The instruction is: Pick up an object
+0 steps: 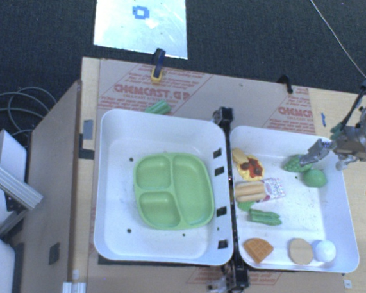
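Over the right bin's [347, 252] far corner, the gripper [315, 154] hangs beside green broccoli [293, 163]; its opening I cannot tell.

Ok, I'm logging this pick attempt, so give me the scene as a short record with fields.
left bin: green divided tray
right bin: toy foods
near pincer: green broccoli piece, green ball
middle: pizza slice, hot dog, green pea pod
front edge: waffle, round cookie, white egg
pincer: above the right bin's far side, grip state unclear
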You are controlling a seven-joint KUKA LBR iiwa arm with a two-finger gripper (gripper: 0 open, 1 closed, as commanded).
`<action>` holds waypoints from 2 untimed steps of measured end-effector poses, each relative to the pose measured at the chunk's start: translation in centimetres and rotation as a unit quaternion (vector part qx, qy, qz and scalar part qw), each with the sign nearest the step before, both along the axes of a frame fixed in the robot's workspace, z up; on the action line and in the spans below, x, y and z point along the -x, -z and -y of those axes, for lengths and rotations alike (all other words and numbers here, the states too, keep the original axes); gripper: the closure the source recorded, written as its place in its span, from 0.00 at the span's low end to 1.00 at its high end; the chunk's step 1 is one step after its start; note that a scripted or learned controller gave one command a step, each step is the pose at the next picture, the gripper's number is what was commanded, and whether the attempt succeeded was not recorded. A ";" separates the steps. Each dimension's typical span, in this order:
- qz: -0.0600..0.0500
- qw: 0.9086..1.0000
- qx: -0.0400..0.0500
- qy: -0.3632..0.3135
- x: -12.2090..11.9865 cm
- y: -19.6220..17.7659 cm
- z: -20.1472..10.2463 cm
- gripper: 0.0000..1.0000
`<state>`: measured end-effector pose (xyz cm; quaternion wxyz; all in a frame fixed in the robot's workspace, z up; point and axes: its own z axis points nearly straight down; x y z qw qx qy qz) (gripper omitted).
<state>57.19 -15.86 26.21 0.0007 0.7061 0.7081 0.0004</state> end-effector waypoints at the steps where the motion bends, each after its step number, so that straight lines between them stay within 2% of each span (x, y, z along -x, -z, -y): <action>1: -0.005 1.000 -0.001 0.004 2.9 12.1 5.1 0.00; 2: 0.002 1.000 0.000 -0.002 -3.6 18.0 4.7 0.00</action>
